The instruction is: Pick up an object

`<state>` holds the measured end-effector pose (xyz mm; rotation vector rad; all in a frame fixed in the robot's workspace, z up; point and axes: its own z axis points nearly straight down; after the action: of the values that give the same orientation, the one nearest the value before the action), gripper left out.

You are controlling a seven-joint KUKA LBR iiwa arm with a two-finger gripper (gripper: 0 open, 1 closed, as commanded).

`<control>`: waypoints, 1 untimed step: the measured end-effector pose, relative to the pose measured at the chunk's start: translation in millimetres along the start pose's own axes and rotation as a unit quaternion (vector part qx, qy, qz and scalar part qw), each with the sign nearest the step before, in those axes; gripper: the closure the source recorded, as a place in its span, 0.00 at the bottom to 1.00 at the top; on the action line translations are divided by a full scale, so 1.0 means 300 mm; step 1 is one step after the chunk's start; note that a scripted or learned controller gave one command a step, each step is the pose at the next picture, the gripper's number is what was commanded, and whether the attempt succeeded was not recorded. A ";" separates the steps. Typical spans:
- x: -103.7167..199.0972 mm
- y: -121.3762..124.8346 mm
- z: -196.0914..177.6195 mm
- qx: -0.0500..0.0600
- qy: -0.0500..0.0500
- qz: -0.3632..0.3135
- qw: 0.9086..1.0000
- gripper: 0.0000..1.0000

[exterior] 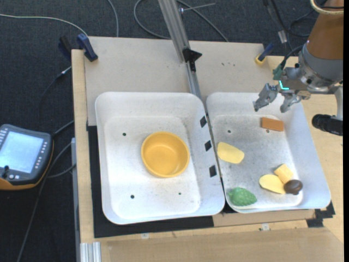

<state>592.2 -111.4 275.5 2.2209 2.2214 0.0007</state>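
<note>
1. Left bin (109,119): one yellow bowl (165,154) sits near its middle, upright, alone. Too wide a rim for an easy pinch, I'd judge; skip it.
2. Right bin (311,146), low end: green lump (241,196) at the near rim; pale yellow piece (230,153) lies by itself toward the divider.
3. Near right corner: a yellow wedge (271,183), a short yellow cylinder (283,173) and a dark brown ball (293,186) crowd together, touching. Poor target.
4. Far end: small orange block (272,124), flat, clear of the others.
5. Tool (277,99) hangs above that far end, fingers spread apart, nothing between them.
6. Best move, to my eye: come straight down over the orange block, fingers straddling its short sides, close once low.
</note>
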 end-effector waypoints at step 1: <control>0.000 0.000 0.000 0.000 0.000 0.000 1.000 0.00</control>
<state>592.2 -111.4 275.4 2.2210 2.2214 0.0005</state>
